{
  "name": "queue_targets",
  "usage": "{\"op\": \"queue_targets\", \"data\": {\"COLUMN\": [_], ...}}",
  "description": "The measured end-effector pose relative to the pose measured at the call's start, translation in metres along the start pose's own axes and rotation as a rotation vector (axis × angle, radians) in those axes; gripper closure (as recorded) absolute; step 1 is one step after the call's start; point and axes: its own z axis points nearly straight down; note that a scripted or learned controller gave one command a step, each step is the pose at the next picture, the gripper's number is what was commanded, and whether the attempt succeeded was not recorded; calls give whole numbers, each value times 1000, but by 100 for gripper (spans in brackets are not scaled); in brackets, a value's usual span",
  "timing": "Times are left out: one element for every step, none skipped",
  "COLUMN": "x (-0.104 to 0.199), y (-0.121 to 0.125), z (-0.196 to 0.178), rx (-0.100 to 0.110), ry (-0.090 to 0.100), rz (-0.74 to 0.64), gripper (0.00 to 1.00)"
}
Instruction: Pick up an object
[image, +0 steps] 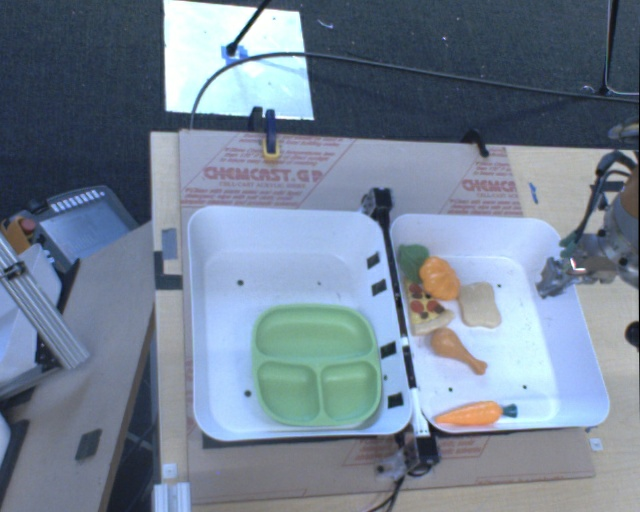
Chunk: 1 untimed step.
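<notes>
The right bin (535, 350) holds several toy foods. A green leafy piece (412, 258), an orange fruit (438, 277), a pizza slice (428, 314) and a tan bread slice (479, 304) cluster at its upper left. A chicken drumstick (457, 350) lies below them, and a carrot (470, 412) rests along the front wall. My gripper (553, 279) hangs over the bin's right wall, to the right of the bread slice and apart from every item. Nothing shows in its grasp.
The left bin (280, 265) carries a green divided plate (318, 363) near its front. Both bins sit on a cardboard sheet (330, 165) held by a clamp (270, 135). A tablet (85, 225) and a metal rail (40, 310) lie on the table at left.
</notes>
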Motion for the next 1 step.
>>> {"op": "queue_targets", "data": {"x": [49], "y": [1], "z": [11], "rx": [3], "ry": [2], "rz": [-4], "gripper": [100]}}
